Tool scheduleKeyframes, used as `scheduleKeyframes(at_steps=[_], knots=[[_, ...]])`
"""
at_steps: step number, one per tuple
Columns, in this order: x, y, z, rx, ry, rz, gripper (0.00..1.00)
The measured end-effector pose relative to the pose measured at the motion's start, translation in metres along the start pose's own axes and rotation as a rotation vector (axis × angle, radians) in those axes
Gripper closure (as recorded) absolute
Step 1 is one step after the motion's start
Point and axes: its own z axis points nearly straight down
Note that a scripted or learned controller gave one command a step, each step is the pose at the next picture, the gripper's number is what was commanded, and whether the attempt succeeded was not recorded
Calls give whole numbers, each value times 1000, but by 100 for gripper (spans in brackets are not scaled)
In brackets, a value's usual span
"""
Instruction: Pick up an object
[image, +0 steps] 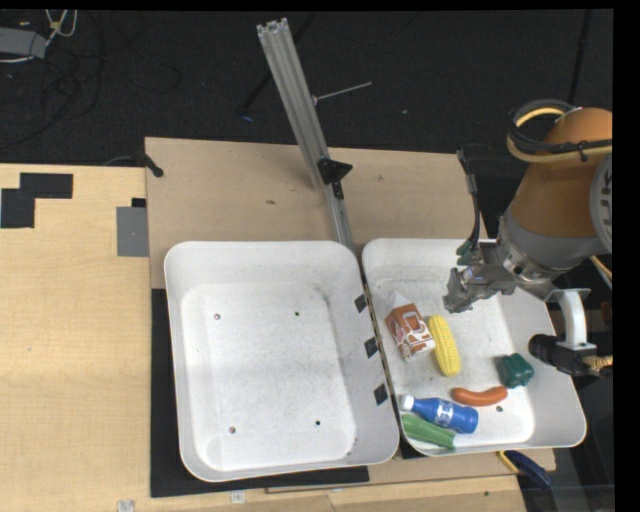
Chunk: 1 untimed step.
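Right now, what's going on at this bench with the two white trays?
A grey robot arm with an orange band reaches in from the right, its claw over the right-hand shallow white bin. Nothing shows between its fingers. In that bin lie a brown and white carton, a yellow corn cob, an orange sausage-shaped toy, a blue bottle, a green long piece and a dark green block. The carton and corn lie nearest the claw.
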Motion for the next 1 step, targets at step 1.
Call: scheduleKeyframes(at_steps=[1], knots=[[54, -3, -8, 1, 0, 0, 100]])
